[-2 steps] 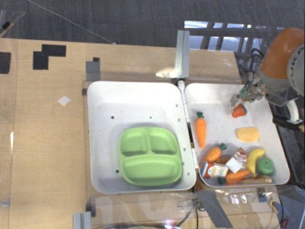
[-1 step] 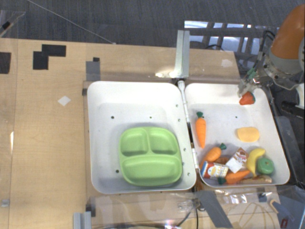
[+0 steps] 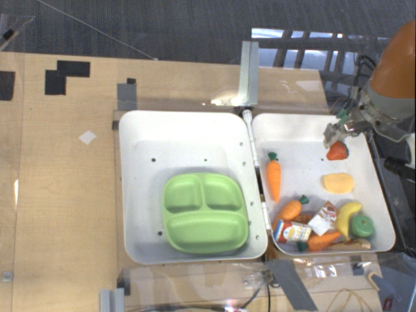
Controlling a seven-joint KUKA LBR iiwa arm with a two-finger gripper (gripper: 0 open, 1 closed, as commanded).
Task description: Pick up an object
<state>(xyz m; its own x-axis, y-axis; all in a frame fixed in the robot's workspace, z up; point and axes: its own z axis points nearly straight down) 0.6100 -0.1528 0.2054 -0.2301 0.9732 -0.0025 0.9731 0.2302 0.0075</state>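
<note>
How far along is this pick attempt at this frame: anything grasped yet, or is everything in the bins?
Done: the gripper is at the right bin's far side, just above the strawberry. In hand: nothing visibly held; the strawberry lies on the bin floor. Left: grasp and lift. The carrot, yellow piece and near-corner pile rest in that bin; the green plate sits in the left bin.

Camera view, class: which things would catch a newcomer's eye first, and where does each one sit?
The bright green divided plate stands out, lying alone in the left bin. Next comes the cluster of colourful toy food in the right bin, with a long carrot near its left wall. At that bin's far right edge, the gripper hovers just above a red strawberry.
</note>
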